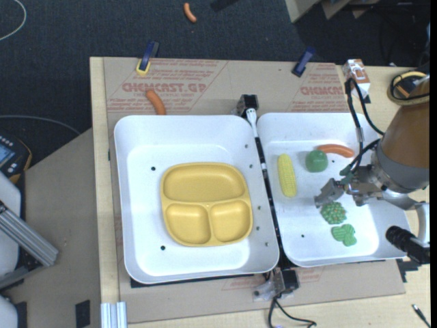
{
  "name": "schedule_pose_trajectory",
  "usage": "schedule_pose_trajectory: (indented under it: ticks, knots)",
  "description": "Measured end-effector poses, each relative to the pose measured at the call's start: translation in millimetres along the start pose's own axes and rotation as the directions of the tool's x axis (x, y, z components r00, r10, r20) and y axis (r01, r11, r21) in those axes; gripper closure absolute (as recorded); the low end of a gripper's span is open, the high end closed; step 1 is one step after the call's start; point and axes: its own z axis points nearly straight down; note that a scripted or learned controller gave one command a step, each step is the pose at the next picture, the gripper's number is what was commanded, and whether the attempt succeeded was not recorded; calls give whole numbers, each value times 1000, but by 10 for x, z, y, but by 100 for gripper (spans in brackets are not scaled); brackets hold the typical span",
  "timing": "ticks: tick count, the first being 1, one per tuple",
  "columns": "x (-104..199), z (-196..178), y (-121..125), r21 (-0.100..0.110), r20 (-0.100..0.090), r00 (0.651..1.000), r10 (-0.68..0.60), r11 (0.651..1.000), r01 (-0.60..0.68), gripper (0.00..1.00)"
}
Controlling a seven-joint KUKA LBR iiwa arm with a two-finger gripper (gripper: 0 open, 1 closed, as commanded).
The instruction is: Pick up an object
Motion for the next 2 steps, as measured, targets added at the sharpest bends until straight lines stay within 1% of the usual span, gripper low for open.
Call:
schedule_pose_trajectory:
  ticks: [1,2]
  knots:
    - [0,-53,29,-12,2,1000,-3,1000,3,0]
    - [45,571,64,-5,0,1000,-4,1000,4,0]
